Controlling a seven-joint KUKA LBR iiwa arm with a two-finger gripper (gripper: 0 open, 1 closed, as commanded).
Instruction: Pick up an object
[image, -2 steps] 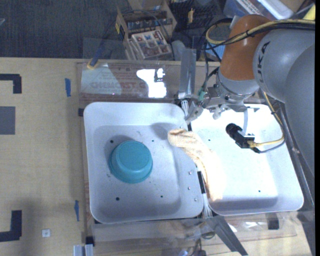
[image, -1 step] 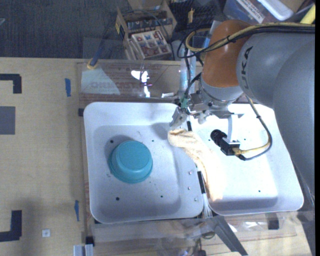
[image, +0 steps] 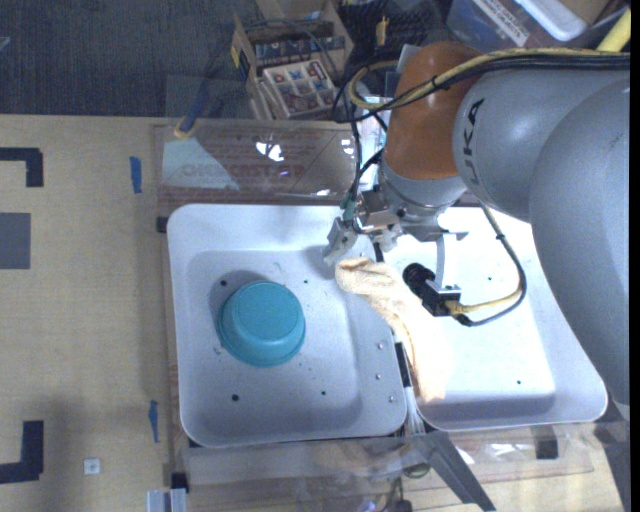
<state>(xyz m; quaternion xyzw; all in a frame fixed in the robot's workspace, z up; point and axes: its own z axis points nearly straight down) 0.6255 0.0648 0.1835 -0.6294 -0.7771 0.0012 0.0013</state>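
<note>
A beige cloth (image: 395, 310) lies stretched along the divide between the two white bins, its upper end right under my gripper (image: 358, 246). The gripper hangs over the back right corner of the left bin (image: 200, 400), touching or almost touching that end of the cloth. Whether it has hold of the cloth is unclear from this angle. A blue bowl (image: 262, 322) sits upside down in the left half of the left bin, well away from the gripper.
The right bin (image: 520, 380) has a black part (image: 428, 288) with a yellow cable (image: 500, 300) hanging over it from the arm. A clear panel (image: 250, 165) stands behind the bins. The arm's body covers the upper right.
</note>
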